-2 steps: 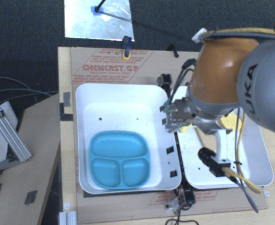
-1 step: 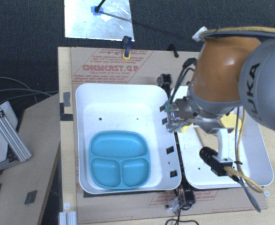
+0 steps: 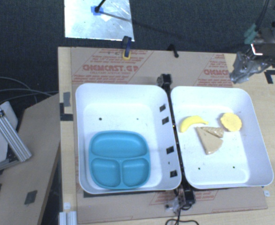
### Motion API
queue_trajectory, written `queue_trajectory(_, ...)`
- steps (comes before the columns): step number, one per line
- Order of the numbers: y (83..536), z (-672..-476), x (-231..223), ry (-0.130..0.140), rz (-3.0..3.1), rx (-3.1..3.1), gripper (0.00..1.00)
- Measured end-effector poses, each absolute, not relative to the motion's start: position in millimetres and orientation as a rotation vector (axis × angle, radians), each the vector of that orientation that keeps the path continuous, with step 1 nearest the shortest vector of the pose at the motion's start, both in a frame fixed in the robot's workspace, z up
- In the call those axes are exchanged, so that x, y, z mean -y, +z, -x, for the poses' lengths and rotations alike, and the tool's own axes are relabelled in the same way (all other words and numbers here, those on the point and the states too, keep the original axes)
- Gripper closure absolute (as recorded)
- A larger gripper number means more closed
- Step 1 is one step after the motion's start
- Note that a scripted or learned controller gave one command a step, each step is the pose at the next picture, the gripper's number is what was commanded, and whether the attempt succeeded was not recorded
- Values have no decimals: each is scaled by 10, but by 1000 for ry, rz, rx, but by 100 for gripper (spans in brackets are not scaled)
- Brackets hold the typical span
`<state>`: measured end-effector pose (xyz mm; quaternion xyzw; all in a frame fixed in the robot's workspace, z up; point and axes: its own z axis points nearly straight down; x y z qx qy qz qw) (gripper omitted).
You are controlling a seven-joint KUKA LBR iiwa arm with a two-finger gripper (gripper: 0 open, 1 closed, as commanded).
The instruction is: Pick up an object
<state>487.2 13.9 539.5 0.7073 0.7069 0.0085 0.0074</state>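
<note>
Blue tray point(image 3: 120, 159), one; food pieces, three: banana point(image 3: 192, 123), disc point(image 3: 231, 122), wedge point(image 3: 210, 138); end effector point(image 3: 244, 72) state unclear.

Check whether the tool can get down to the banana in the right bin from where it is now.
Probably yes. The tool hangs beyond the right bin's far rim, and the banana lies uncovered, just clear of the tan wedge.

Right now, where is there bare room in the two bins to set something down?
Left bin: bare floor behind the blue tray. Right bin: bare in front, below the tan wedge. Crowded mid-bin, where banana, wedge and yellow disc cluster.
</note>
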Motion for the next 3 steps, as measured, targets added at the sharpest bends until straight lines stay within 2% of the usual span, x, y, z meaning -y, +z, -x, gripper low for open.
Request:
queue_trajectory(1, 3845, -4855, -541, -14, -2222, -2232, 100)
queue_trajectory(2, 3348, -4865, -145, -4, -2225, -2219, 100)
queue_trajectory(3, 1942, -5136, -464, -8, -2222, -2228, 100)
